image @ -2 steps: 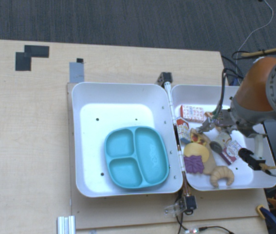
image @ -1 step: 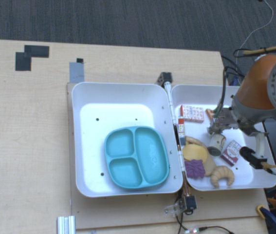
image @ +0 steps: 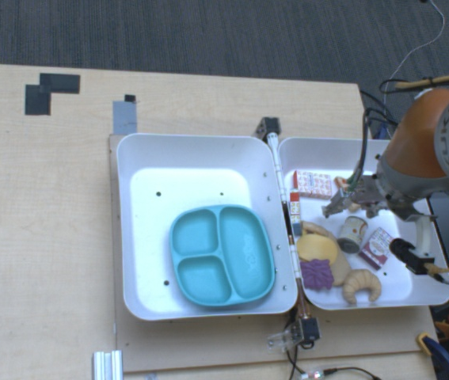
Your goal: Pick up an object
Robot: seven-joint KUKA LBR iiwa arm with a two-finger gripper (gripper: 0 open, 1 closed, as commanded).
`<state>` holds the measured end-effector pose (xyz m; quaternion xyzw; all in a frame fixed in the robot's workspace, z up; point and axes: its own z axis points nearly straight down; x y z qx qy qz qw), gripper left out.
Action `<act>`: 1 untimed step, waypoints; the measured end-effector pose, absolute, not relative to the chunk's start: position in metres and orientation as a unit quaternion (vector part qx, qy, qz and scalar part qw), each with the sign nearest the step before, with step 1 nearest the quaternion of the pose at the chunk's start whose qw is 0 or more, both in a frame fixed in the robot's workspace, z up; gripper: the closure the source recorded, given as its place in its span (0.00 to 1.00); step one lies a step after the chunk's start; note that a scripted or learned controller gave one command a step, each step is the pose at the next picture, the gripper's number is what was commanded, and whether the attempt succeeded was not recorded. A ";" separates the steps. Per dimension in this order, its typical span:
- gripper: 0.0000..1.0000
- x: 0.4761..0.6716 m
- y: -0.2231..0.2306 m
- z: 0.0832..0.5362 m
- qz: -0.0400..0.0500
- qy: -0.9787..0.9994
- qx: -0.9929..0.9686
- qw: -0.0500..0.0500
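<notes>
The gripper (image: 354,202) hangs low over the right bin (image: 430,291); whether it is open or clenched, I cannot tell. A small can (image: 353,229) sits just below it, a red-and-white box (image: 313,184) to its left, a croissant (image: 363,284) farther below.

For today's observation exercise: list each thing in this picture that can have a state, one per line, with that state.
Blue divided plate: lying flat in the left bin, compartments bare.
Croissant: lying in the right bin, untouched.
Purple toy: resting beside the yellow item.
Red-and-white box: lying flat.
Gripper: low over the right bin.
</notes>
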<state>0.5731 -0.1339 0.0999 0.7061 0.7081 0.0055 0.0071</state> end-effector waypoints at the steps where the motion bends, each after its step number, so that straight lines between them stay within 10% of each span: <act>1: 0.00 0.490 -0.115 0.087 0.003 0.708 0.707 0.005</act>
